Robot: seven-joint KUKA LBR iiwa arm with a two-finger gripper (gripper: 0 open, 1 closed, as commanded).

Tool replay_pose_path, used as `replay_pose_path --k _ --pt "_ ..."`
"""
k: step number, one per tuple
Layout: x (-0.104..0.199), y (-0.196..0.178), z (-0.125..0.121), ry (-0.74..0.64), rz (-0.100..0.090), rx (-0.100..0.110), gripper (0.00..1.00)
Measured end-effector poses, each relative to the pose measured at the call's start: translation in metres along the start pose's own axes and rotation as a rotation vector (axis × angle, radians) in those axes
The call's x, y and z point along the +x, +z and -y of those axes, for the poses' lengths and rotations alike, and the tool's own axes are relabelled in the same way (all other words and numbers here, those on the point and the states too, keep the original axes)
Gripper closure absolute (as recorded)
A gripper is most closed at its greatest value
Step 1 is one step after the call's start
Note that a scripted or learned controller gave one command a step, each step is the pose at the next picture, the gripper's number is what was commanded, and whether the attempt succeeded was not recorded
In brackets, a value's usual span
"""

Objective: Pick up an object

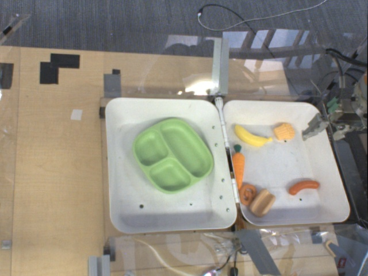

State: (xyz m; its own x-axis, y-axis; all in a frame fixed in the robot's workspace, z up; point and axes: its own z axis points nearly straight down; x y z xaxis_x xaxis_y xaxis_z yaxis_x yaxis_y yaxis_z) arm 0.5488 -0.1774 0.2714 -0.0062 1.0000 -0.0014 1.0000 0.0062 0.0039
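The gripper (322,125) hangs at the right bin's (299,214) far right edge, its state impossible to tell, nothing lifted yet; next it must descend on, say, the sausage (303,187) near the right rim.

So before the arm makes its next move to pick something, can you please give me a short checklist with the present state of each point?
1. Objects to pick lie in the right bin: ok. Banana, corn piece, carrot, sausage and bread roll are there.
2. A target lies apart from the others: ok. The sausage has free space around it.
3. Crowded items noted: not ok. The bread roll touches a small round orange piece, and the carrot lies against the divider wall.
4. Claw position: ok, at the right bin's upper right edge, above no object.
5. Claw open for the grasp: cannot tell.
6. Green plate in the left bin out of the way: ok.
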Motion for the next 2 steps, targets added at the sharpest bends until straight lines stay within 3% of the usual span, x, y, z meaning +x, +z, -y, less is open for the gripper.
replay_pose_path --k 1,2 --pt "0.008 0.095 -0.069 -0.302 -0.001 -0.001 0.0" --pt "0.009 0.083 -0.071 -0.304 0.002 -0.008 1.0"
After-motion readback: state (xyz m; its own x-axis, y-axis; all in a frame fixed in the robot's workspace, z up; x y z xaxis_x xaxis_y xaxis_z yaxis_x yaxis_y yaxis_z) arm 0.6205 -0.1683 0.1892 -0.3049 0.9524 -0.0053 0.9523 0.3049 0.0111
